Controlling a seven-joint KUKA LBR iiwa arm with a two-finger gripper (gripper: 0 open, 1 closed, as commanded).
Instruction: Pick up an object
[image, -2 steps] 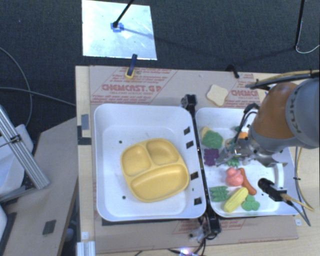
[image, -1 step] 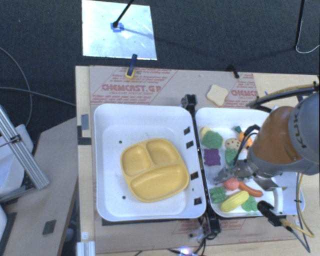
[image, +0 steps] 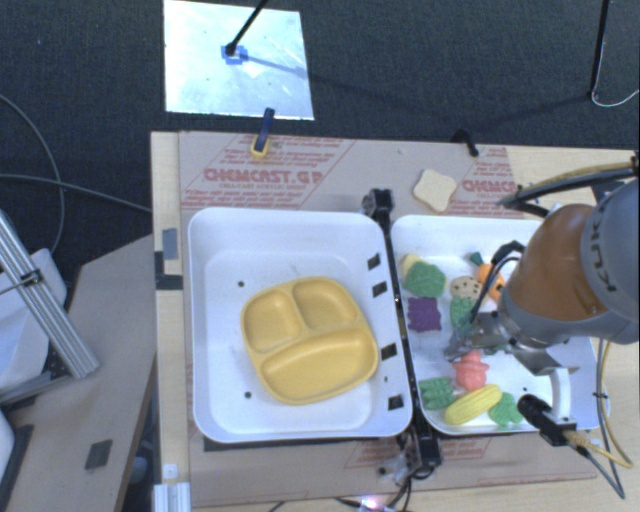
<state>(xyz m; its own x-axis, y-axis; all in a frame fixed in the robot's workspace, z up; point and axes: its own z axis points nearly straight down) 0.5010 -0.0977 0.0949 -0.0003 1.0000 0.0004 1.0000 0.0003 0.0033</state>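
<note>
Two white bins (image: 215, 300), one yellow divided tray (image: 308, 338), roughly nine toy food pieces (image: 425, 278), one bread slice (image: 435, 189)

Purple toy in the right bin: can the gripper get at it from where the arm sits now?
Probably yes. The purple toy lies uncovered just left of the gripper, top free. The green toy crowds it closely from behind, so a clean grasp may be tight.

Yellow tray (image: 308, 338) in left bin (image: 215, 240); toy foods crowd right bin (image: 430, 232). Hand (image: 468, 345) low over pink toy (image: 470, 372), beside corn (image: 472, 404).
</note>
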